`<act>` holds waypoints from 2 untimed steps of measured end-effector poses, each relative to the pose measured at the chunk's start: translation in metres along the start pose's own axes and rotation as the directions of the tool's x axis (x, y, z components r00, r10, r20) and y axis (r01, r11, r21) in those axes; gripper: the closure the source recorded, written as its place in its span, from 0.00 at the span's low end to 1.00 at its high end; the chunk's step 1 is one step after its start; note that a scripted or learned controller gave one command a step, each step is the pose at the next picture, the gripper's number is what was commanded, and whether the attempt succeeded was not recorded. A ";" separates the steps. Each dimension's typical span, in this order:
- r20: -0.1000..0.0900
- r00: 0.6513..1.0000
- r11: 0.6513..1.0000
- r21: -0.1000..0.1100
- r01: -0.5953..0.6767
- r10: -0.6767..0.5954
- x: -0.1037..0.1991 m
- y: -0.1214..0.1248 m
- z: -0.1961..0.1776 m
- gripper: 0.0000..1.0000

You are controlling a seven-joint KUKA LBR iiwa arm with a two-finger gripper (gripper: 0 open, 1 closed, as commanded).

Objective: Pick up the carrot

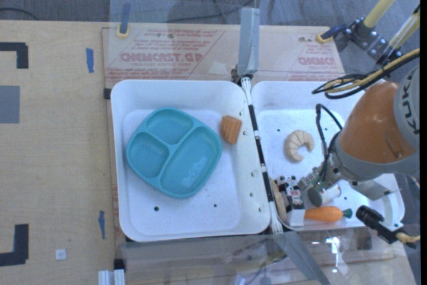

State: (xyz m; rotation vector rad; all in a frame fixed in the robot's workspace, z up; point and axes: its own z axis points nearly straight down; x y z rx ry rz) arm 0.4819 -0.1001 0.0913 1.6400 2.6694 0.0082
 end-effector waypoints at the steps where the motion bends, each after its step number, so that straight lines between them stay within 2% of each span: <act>1: 0.000 0.991 0.991 -0.006 -0.133 0.133 -0.008 -0.001 0.000 1.00; 2: 0.002 0.928 0.928 -0.005 -0.373 0.373 -0.001 0.001 0.000 1.00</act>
